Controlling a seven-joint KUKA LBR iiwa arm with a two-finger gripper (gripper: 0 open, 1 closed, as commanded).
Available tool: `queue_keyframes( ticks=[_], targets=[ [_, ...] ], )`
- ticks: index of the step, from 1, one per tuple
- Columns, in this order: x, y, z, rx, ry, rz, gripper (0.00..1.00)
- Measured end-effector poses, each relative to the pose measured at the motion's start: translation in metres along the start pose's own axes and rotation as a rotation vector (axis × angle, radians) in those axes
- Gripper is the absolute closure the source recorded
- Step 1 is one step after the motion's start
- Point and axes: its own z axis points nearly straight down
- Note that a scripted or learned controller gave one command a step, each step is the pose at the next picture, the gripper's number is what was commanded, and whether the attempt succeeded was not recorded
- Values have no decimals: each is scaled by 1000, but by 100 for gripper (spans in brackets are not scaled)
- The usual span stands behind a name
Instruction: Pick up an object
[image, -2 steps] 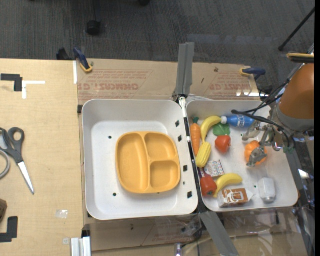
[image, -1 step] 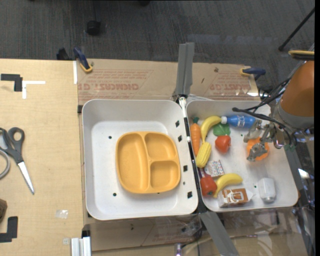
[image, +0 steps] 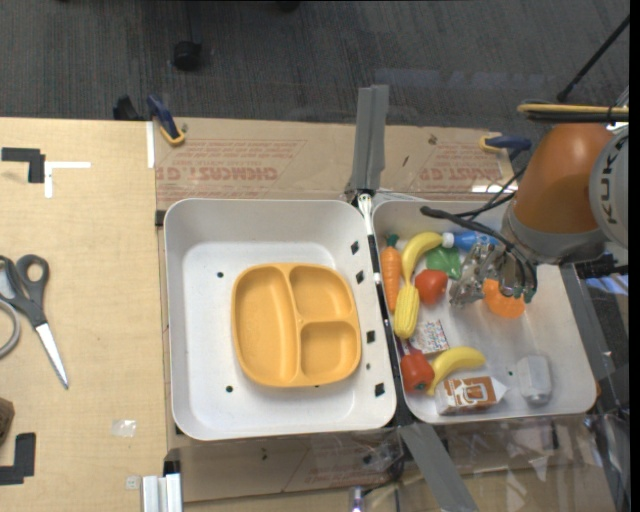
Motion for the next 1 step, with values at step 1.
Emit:
queue_keyframes(
  ticks=[1],
  targets=[
    [-1, 58, -145, 0, -3, 47, 100]
  ],
)
